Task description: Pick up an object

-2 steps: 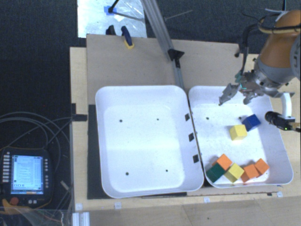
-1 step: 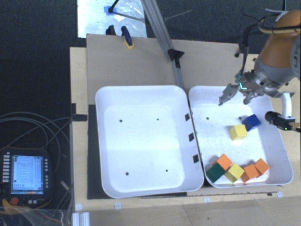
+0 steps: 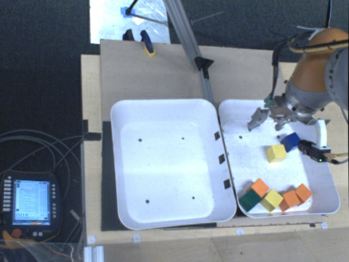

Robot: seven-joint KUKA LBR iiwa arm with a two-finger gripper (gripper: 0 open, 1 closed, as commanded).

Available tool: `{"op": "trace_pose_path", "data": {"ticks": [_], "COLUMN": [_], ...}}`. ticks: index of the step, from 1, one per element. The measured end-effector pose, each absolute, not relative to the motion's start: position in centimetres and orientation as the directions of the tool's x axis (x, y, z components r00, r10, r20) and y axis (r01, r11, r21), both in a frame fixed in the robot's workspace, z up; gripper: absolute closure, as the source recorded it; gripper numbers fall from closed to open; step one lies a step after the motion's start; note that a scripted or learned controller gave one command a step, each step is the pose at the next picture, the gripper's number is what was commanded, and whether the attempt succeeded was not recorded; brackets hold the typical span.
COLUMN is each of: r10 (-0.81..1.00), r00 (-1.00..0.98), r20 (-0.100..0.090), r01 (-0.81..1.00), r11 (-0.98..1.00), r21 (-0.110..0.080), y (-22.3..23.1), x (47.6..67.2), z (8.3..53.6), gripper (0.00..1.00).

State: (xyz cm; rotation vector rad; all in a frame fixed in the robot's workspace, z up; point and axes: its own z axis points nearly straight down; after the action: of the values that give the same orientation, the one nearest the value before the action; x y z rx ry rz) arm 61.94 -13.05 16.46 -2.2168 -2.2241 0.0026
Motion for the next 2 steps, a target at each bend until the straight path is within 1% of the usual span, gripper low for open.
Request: {"op": "trace_pose_path", "data": {"ticks": [1,2], "r10": [1.0,1.0], "r00": [-0.003,-0.004], "r20": [0.0,-0.001], "r01": [1.0,1.0], "r11": [0.003,0.004], "r21": [-0.003,0.004], "y": [-13.0,-13.1], "x": [61.9,62.1], "z": [11.3,12.7], "gripper": [0.0,1.0]}}
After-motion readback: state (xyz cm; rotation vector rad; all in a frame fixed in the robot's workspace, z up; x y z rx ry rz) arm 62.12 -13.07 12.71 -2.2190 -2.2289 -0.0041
